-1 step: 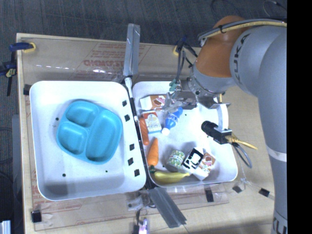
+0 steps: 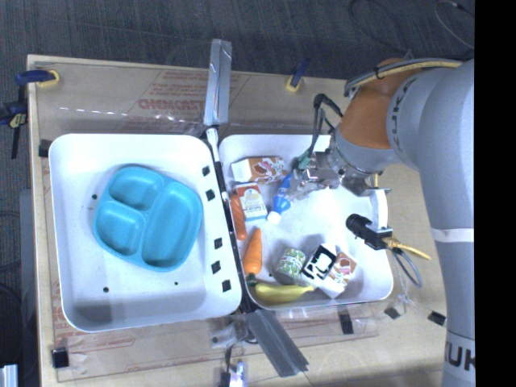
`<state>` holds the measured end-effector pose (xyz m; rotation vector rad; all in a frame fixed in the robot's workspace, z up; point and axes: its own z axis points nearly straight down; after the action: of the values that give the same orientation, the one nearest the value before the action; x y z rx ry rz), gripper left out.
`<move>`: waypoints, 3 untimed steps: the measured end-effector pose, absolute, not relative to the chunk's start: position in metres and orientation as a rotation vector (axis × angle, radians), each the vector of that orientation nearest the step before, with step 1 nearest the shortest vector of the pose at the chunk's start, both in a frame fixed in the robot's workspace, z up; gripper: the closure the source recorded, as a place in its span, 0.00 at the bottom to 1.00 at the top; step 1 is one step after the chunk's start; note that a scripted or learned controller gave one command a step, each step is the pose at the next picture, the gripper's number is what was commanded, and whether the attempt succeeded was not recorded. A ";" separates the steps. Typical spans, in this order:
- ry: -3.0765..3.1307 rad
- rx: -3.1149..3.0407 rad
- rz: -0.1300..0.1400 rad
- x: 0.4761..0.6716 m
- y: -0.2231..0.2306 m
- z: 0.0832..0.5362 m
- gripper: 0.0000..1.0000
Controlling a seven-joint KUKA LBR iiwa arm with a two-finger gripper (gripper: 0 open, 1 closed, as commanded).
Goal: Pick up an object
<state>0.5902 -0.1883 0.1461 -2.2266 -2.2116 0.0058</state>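
Note:
My gripper (image 2: 305, 174) hangs low over the back of the right bin (image 2: 379, 285); the view does not settle how its jaws stand. Just left of and below it lies a small clear bottle with a blue cap (image 2: 280, 197), very close to the gripper tip. A brown and white snack packet (image 2: 258, 168) lies at the back left of this bin, with a small carton (image 2: 251, 201) in front of it. Nearer the front are a carrot (image 2: 253, 251), a banana (image 2: 282, 293), a green patterned can (image 2: 290, 262) and a black and white box (image 2: 322, 264).
The left bin (image 2: 72, 297) holds a blue divided plate (image 2: 149, 216). An orange stick-like item (image 2: 236, 218) lies along the right bin's left wall. A red and white packet (image 2: 345, 268) sits beside the box. The arm's grey body fills the right side.

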 end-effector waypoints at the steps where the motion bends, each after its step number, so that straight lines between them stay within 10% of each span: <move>1: -2.254 -2.189 -0.002 0.617 -0.182 0.095 0.00; 2: -2.232 -2.210 0.000 0.635 -0.203 0.093 0.00; 3: -2.206 -2.232 0.004 0.565 -0.210 0.092 0.00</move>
<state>0.5645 -0.2100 0.0916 -2.2322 -2.2064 0.0036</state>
